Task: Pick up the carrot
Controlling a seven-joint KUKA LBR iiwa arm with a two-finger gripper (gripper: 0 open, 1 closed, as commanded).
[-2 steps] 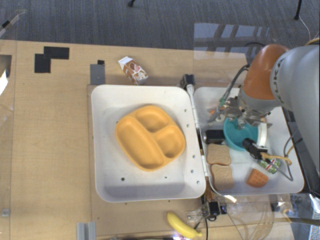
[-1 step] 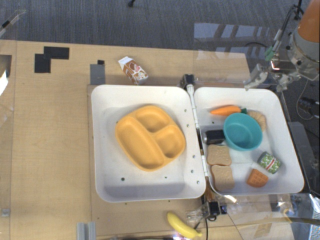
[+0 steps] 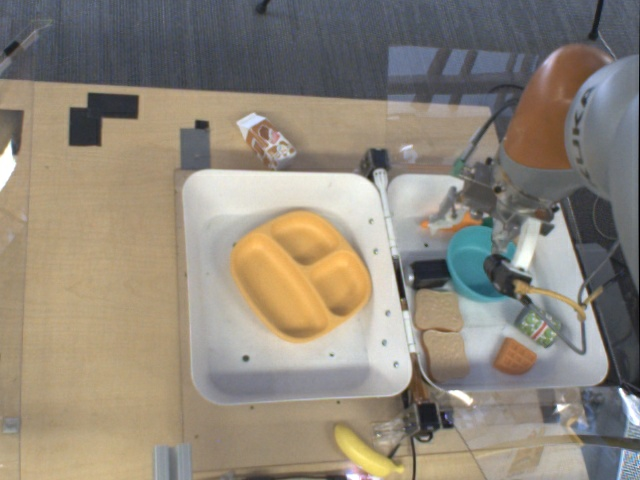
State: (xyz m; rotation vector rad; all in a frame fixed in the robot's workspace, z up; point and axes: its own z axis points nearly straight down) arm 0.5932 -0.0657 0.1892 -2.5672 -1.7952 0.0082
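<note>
The carrot (image 3: 436, 224) is a small orange piece lying in the right bin (image 3: 590, 368) near its far left corner, just left of a teal bowl (image 3: 474, 264). Part of it is hidden by the gripper hardware. My gripper (image 3: 478, 206) hangs low over the far part of this bin, directly right of the carrot and above the bowl's far rim. The grey arm with its orange band (image 3: 555, 108) reaches in from the right and covers the bin's far right part.
The right bin also holds a black block (image 3: 430, 271), two bread slices (image 3: 438, 310) (image 3: 446, 353), an orange wedge (image 3: 516, 356) and a small green carton (image 3: 537, 326). A yellow divided plate (image 3: 300, 273) lies in the left bin (image 3: 210, 368). A banana (image 3: 365, 453) and a snack packet (image 3: 266, 140) lie on the bench.
</note>
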